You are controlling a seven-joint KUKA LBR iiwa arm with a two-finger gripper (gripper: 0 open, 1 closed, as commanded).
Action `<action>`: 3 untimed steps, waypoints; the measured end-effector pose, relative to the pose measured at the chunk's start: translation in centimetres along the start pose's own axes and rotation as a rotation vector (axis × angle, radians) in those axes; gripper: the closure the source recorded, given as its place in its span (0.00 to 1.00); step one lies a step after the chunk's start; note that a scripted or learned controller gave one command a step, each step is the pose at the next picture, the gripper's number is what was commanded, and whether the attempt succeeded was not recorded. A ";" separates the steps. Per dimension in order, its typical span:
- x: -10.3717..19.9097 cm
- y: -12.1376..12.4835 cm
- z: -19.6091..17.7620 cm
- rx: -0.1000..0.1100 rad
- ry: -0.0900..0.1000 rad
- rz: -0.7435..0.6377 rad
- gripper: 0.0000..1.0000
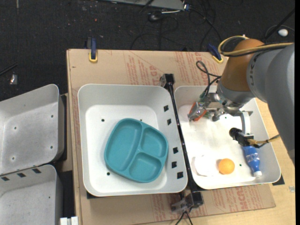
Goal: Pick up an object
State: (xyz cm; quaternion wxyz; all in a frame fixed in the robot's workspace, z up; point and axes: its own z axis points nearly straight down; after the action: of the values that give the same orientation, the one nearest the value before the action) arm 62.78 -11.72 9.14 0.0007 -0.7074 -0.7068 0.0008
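Reaching in from the right, the grey arm [267, 74] hangs over the far end of the right bin [206, 182], orange band showing above the wrist. Its gripper [206, 112] sits low over the bin's far-left part, close to the wall shared with the left bin [89, 102]. Nothing can be seen between its tips; whether they are spread or closed is hard to judge from this slant, so I cannot tell. Down at the near edge of the right bin lies an orange ball [226, 166], well apart from the gripper, with a white disc [204, 165] just beside it toward the near-left corner. Along the right wall rests a blue bottle [252, 160]. Over in the left bin, a teal divided plate [136, 149] lies flat across the middle.
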 end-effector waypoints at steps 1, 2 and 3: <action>0.0 0.1 -1.1 -0.002 0.000 0.000 1.00; 0.1 0.0 -5.4 -0.007 -0.001 -0.001 1.00; 0.0 0.1 -9.8 -0.008 -0.001 -0.003 1.00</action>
State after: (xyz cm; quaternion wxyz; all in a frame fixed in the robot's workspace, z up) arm 62.94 -11.67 18.91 -0.0026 -0.7064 -0.7078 -0.0018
